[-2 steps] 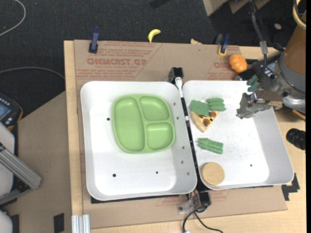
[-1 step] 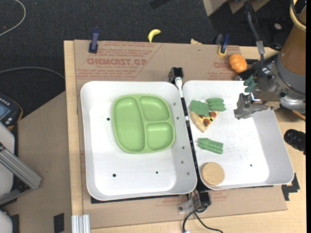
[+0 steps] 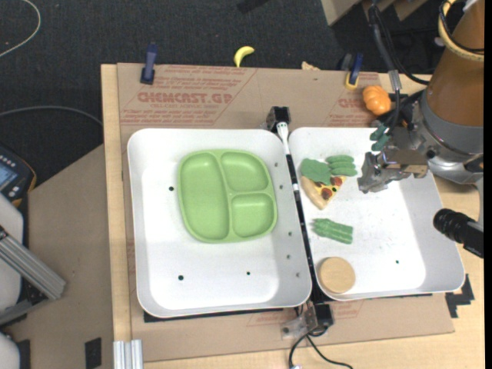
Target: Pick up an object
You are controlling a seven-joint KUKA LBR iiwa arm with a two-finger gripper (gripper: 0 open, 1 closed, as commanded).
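Camera view: looking down at a slant on two white bins sitting side by side.
Left bin [image 3: 154,267]: holding a green divided plate [image 3: 227,195], lying flat near the middle.
Right bin [image 3: 415,244]: carrying the loose pieces, namely a pizza slice [image 3: 319,191], a green leafy piece [image 3: 330,165] touching it above, a second green piece [image 3: 334,231] lying below, and a round tan disc [image 3: 336,275] near the front wall.
Gripper [image 3: 374,177]: hovering over the right bin's upper part, just beside the green leafy piece (right of it), nothing showing between the fingers.
Jaws: impossible to tell whether apart or together, being too dark and small.
Progress: nothing lifted yet; every piece lying on the bin floor.
Remaining: choosing a piece (likely the nearest green one), closing on it, raising it clear.
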